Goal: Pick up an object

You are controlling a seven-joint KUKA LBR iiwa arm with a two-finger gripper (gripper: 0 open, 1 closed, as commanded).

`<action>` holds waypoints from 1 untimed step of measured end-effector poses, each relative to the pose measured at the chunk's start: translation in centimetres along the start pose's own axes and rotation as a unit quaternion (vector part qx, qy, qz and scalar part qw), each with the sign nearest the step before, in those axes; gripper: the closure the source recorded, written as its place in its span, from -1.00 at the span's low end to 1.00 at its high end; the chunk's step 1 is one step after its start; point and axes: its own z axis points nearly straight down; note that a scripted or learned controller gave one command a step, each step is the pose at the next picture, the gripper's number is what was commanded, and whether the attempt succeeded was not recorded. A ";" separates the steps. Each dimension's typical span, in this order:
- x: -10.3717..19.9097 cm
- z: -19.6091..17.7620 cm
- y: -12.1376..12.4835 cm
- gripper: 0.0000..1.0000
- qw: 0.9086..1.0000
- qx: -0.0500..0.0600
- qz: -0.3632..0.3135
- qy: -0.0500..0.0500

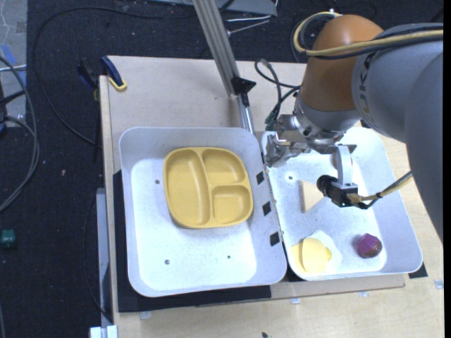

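1. Gripper [282, 145] state, released or clenched, cannot be told from above. It hangs over the far corner of the right shallow white bin [342, 225], with nothing visibly held.
2. Pale tan wedge-shaped block [310, 194] lies nearest. A soft pale yellow lump [313, 254] and a small purple ball [367, 245] sit by the near wall.
3. Yellow divided plastic plate [208, 187] rests in the left shallow white bin [148, 248].
4. Step in hand, likely: approach. The next move calls for centring over one object, then descending.

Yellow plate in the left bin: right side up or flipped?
Right side up. The plate lies flat in the left bin with its three hollows facing up, nothing in them.
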 end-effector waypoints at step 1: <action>6.0 0.4 -1.1 1.00 1.000 0.000 0.000 -0.001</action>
